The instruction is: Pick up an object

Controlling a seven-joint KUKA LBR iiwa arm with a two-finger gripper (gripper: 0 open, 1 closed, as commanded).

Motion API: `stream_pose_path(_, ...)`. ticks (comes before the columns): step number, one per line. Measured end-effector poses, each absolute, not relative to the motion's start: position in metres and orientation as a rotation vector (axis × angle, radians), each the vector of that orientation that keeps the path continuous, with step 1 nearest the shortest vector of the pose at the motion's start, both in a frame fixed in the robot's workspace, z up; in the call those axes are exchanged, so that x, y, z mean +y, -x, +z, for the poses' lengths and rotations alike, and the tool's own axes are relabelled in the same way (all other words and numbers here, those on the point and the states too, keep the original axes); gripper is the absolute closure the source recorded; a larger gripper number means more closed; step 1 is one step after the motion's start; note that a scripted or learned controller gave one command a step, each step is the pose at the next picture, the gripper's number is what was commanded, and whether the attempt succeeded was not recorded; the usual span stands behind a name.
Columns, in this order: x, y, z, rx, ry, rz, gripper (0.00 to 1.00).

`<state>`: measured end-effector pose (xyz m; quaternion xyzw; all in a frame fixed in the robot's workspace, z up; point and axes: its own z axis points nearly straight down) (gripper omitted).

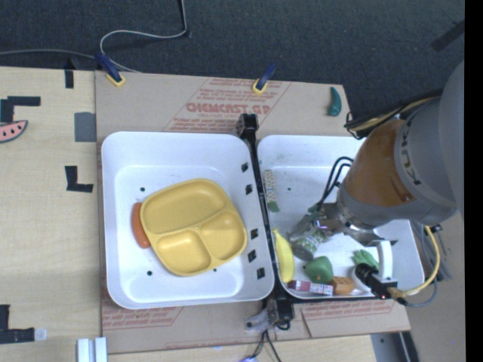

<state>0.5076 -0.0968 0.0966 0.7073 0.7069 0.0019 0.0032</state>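
Jaws (315,228) sit low in the right bin (302,164), just beside the banana (284,256); their opening I cannot tell. Centre squarely over one item before closing.

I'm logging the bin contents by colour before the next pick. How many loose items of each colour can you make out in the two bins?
Yellow: 2, the divided tray and the banana
Orange: 2, the piece under the tray's left edge and the small lump
Green: 2, the pepper and the leafy bit
Total: 6; the clutter under the gripper is too unclear to count.
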Motion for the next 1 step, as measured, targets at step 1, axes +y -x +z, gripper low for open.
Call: stream_pose_path(1,-0.0508,-0.5415,0.2192,2.223,-2.219,0.001,1.00)
